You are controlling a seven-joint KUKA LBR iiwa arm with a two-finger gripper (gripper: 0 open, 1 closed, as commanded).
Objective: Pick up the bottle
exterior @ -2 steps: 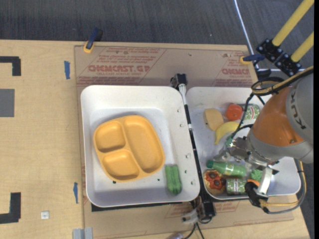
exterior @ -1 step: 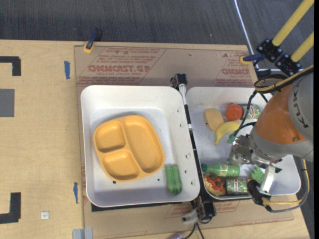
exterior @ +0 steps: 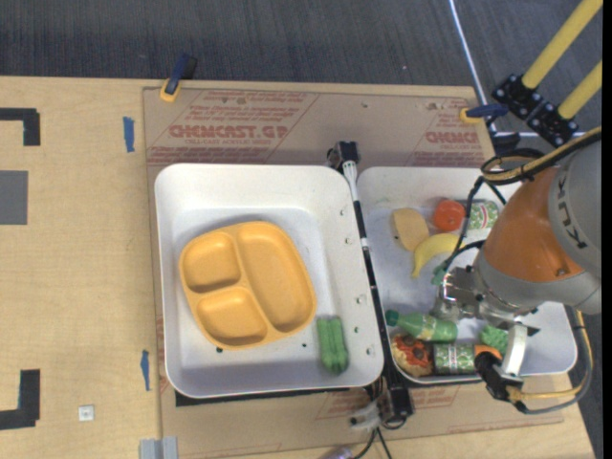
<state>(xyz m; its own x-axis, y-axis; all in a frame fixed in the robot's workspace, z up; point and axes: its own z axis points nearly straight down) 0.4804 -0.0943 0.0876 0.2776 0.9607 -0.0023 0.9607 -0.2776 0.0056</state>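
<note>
Low over the right bin [exterior: 564, 347], at about five o'clock in the camera view, the gripper [exterior: 457, 302] is seen, carried by the grey arm [exterior: 583, 208] with its orange band [exterior: 531, 232]; whether it is released or clenched cannot be told from this angle. Just below it, at its six o'clock, the green bottle [exterior: 427, 327] is laid on its side near the bin's front left corner, with a dark jar [exterior: 449, 357] beside it. At the gripper's twelve o'clock a banana [exterior: 432, 251], a tomato [exterior: 448, 214] and a pale wedge [exterior: 409, 226] are grouped. In the left bin [exterior: 191, 189] an orange divided plate [exterior: 247, 282] is placed centrally, with a green block [exterior: 332, 342] at its four o'clock
</note>
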